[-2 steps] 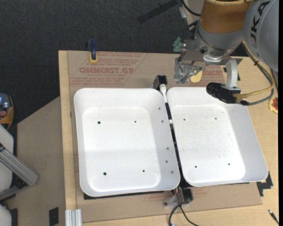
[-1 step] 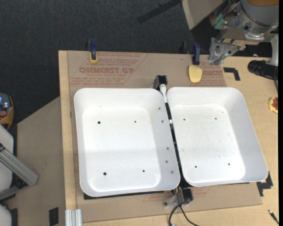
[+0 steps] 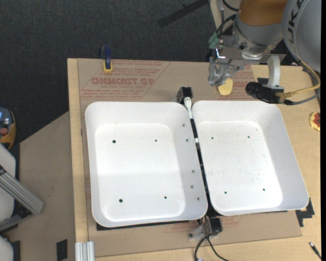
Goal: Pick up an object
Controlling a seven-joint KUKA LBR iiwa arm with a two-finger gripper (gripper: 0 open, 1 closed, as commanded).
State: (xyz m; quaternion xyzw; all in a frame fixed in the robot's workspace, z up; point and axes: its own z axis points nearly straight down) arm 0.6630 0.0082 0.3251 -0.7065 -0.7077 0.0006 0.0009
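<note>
My gripper [image 3: 221, 80] hangs over the bench just beyond the far left corner of the right bin [image 3: 285, 153]. A small pale yellow object [image 3: 225, 87] sits at its fingertips, pinched between them and sticking out below and to the right. The grey fingers [image 3: 216, 75] are closed on it. The arm's orange band [image 3: 260, 11] is at the top of the view, above the wrist.
The left bin [image 3: 94, 153] lies beside the right one, with a black clamp [image 3: 184, 94] at the far end of the seam between them. A blue-and-yellow clamp [image 3: 106, 58] stands at the board's far left. A black cable fitting [image 3: 262, 89] lies right of the gripper.
</note>
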